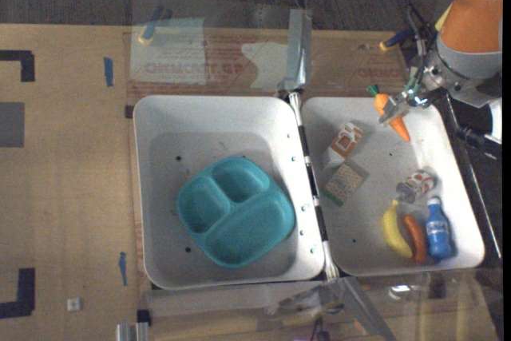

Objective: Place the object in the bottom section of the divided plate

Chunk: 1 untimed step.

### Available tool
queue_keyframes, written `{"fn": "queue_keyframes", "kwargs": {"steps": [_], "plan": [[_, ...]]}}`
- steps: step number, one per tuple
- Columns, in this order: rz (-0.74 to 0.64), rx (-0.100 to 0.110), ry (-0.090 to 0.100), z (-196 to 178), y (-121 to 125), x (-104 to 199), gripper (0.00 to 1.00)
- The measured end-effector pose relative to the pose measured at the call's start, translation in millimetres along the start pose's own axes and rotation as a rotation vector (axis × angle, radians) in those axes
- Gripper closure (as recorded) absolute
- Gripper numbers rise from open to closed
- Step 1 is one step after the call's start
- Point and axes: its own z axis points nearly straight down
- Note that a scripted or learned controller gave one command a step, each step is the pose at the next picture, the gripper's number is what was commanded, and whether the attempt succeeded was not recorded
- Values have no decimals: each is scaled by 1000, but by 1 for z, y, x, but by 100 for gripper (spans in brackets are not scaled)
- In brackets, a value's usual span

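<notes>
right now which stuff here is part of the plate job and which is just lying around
In the job: carrot at the pincer; teal divided plate, left bin.

Lying about, right bin: small carton, patterned block, can, banana, sausage, blue bottle.

carrot [398, 118] | orange, tilted | right bin's top | teal divided plate [235, 210] | left bin

My bench [64, 196]: light brown board surface, dark carpet beyond far edge. 2 shallow white bins sit directly on it, side by side, touching along middle seam. Left bin [152, 172] near bench centre; right bin [455, 172] toward my arm's side. Clear plastic sheet [200, 52] lies flat behind left bin. Blue tape strips [108, 72] stuck on board left of bins. Black corner marks [20, 64] at far left edge.
</notes>
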Motion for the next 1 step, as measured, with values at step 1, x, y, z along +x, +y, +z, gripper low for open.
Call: {"fn": "queue_keyframes", "kwargs": {"steps": [1], "plan": [[14, 2, 3, 7, 1, 65, 100]]}}
